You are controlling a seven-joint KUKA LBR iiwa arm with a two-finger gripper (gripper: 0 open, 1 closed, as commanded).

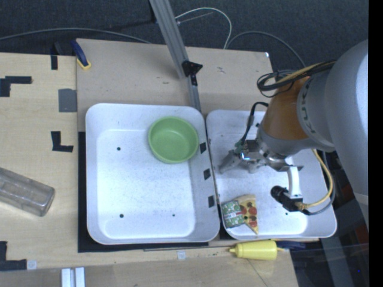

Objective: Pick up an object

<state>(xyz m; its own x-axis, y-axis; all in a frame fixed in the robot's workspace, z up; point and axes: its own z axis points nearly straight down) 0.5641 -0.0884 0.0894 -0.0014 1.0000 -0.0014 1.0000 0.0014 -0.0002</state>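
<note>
Pizza slice (240, 213): flat toy piece with green and red toppings, lying in my right bin (311, 223) near its front-left corner, at about 7 o'clock from my gripper (239, 158) and apart from it.

Gripper: mine, hovering low over the right bin's left-centre, grey fingers pointing toward 9 o'clock. Nothing lies between them; whether they stand wide or narrow I cannot tell at this angle.

Arm (323, 112): grey with orange band, reaching in from 3 o'clock, covering much of the right bin's upper part; black and yellow cables loop around the wrist.

Green bowl (173, 139): round, upright, in the left bin (119, 214), at its upper-right part, near the wall shared with the right bin.

Yellow bottle (256, 250): lying on its side on the bench (119, 70), just outside the right bin's front rim, at 6 o'clock from the pizza slice.

Clear plastic container (24, 191): lying on the bench, well apart at 9 o'clock from the left bin.

Grey pole (170, 31): slanting in from 12 o'clock toward the bins' junction.
</note>
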